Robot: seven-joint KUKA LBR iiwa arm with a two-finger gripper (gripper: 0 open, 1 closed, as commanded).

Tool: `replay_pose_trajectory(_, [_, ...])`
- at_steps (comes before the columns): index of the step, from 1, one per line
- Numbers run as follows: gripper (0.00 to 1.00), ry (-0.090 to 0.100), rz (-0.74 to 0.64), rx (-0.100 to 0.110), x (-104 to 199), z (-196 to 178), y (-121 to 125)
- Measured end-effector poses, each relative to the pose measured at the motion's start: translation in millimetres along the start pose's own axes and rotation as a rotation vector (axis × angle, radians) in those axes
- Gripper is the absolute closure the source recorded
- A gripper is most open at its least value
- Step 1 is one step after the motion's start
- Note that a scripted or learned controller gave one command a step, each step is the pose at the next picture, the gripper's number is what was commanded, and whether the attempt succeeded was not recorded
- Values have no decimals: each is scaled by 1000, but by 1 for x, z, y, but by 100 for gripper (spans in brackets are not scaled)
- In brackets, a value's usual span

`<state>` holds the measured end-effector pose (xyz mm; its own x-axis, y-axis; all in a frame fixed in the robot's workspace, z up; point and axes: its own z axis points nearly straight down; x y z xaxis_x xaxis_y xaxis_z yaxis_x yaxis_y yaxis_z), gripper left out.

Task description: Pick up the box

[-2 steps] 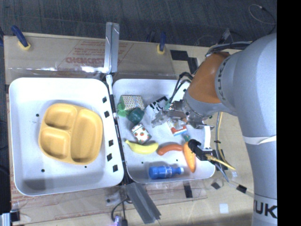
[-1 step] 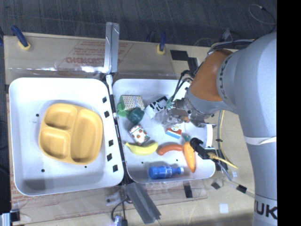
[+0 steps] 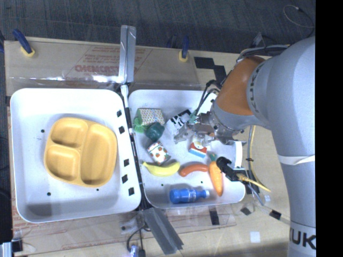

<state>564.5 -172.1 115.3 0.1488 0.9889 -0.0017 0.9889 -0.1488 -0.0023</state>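
A green patterned box (image 3: 150, 115) lies at the upper left of the right bin (image 3: 161, 96), next to a teal cup (image 3: 155, 130). A smaller white box with red print (image 3: 158, 153) sits lower down, just above a banana (image 3: 162, 168). My gripper (image 3: 194, 135) hangs low over the middle of the right bin, to the right of both boxes and apart from them. Right under it lies a small white, orange and blue item (image 3: 198, 149).
A black-and-white striped toy (image 3: 181, 119) lies left of the gripper. An orange-red sausage shape (image 3: 193, 169), a carrot (image 3: 216, 178) and a blue bottle (image 3: 187, 195) line the right bin's front. The left bin (image 3: 27, 143) holds a yellow divided plate (image 3: 80, 150).
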Motion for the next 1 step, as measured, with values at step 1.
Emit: replay_pose_trajectory(1, [0, 5, -46, -9, -25, 17, 6])
